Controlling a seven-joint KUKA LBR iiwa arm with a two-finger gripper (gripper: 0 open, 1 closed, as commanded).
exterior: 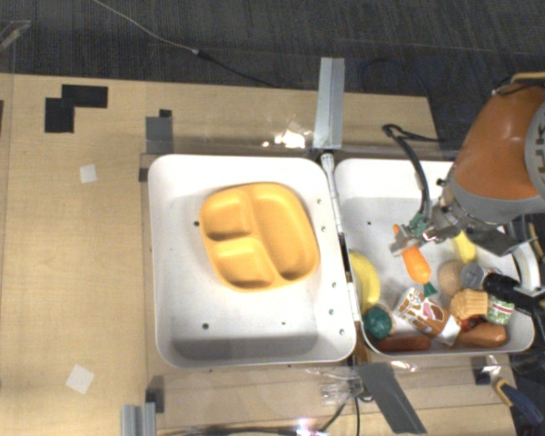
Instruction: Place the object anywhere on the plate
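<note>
The yellow plate [254,234] with three compartments lies in the left white bin [177,316], with nothing on it. My gripper [416,234] hangs low over the right bin [372,193], near its middle. Directly under its tip lies a small orange carrot-like toy [417,263], touching or almost touching it. Whether the toy is gripped is hidden from this angle. The arm's orange band [495,148] and grey wrist cover the bin's right side.
The right bin holds several toys at its front: a yellow fruit [366,278], a green ball [377,321], a brown sausage [401,341], a printed packet [424,312], a beige ball [450,276] and a bun [469,304]. A metal divider [338,243] separates the bins.
</note>
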